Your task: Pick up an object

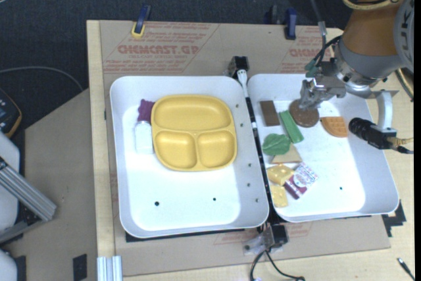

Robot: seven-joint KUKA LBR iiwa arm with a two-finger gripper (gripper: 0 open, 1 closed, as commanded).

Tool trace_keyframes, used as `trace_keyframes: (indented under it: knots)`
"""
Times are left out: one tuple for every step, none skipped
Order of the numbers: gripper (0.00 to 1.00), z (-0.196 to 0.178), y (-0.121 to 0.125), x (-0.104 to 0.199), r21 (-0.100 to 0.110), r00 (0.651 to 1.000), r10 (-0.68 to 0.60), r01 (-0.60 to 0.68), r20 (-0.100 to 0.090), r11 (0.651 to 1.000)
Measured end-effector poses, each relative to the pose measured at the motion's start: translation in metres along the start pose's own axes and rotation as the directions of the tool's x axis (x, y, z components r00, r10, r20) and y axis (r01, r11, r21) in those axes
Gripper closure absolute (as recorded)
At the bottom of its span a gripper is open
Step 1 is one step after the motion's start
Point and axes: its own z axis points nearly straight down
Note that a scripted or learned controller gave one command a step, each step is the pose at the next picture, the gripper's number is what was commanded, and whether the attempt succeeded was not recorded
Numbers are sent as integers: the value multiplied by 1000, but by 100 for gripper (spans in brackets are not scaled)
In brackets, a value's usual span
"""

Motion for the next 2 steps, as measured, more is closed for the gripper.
trace_keyframes:
  knots:
    - [100,-6,-7,-3,1,1000,1,-1,-1,1000]
    - [100,-3,-14,6,5,1000,1,-1,-2,1000]
